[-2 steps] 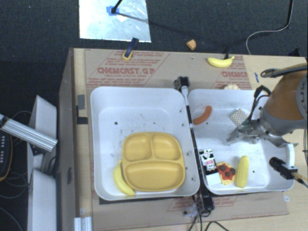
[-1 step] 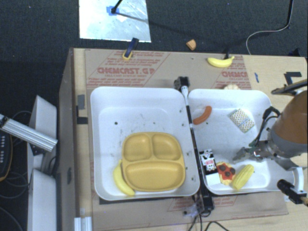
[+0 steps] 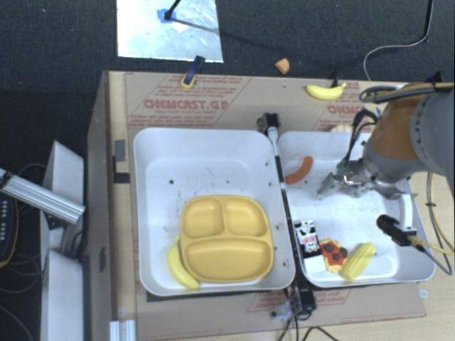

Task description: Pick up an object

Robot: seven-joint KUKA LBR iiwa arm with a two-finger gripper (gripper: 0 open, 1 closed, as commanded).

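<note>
My gripper [image 3: 335,185] hangs low over the upper middle of the right bin [image 3: 419,261], the grey arm reaching in from the right. An orange-red sausage [image 3: 298,169] lies just left of it, a short gap away. Toward the bin's front edge lie a small black-and-white patterned block [image 3: 307,236], a pizza slice [image 3: 331,253] and a yellow corn cob [image 3: 358,259]. Nothing shows as held in the gripper.
The left bin [image 3: 163,155] holds a yellow divided plate [image 3: 226,237] with a banana [image 3: 180,265] against its left front side. Another banana [image 3: 325,89] lies on the bench behind the right bin. A black divider [image 3: 281,190] runs between the bins.
</note>
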